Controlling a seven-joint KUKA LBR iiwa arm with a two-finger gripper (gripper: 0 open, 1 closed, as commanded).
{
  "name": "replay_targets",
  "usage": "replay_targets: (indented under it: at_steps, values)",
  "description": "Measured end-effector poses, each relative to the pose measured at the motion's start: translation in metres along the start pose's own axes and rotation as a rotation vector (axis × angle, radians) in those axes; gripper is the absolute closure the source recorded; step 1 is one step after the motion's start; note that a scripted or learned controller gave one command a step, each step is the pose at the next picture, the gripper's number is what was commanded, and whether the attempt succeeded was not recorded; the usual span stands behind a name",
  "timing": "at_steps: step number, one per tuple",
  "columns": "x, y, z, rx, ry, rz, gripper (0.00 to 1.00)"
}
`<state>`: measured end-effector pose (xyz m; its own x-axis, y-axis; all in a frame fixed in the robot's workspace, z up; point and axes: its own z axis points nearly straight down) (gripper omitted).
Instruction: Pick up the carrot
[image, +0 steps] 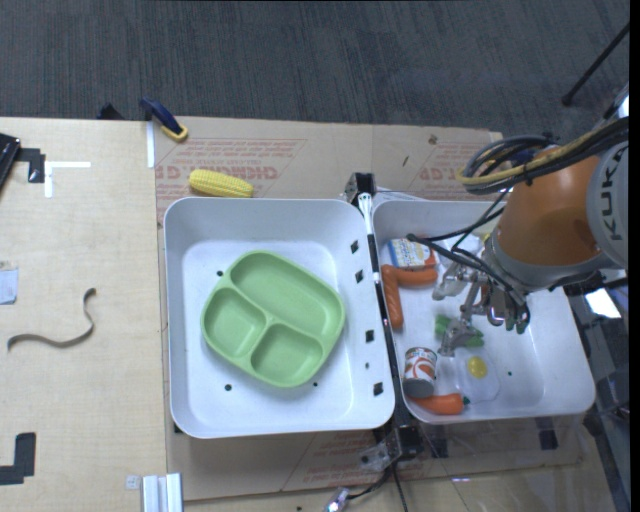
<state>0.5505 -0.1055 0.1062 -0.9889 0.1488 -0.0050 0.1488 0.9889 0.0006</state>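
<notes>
Two white bins side by side on the bench: left bin (190, 400) carrying a green divided plate (273, 318) at its middle. Right bin (560, 395) under the grey arm (560, 215) with its orange band, reaching in from the right edge. Gripper (468, 318) hanging over the right bin's middle; jaws impossible to tell apart or together, nothing visibly between them. Carrot (438, 404) lying along the right bin's near edge, by its near-left corner. Small can (420, 368) just beside the carrot. Corn cob (220, 183) outside, beyond the left bin's far edge.
</notes>
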Motion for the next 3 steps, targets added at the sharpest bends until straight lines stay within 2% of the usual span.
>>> replay_targets:
  at_steps: [1,2,3]
  values:
    - [0.063,-0.054,0.008,0.002,-0.003,-0.092,0.0]
    - [0.067,-0.012,0.009,0.001,-0.01,0.009,0.0]
    - [0.063,-0.035,0.01,0.003,-0.012,-0.588,0.0]
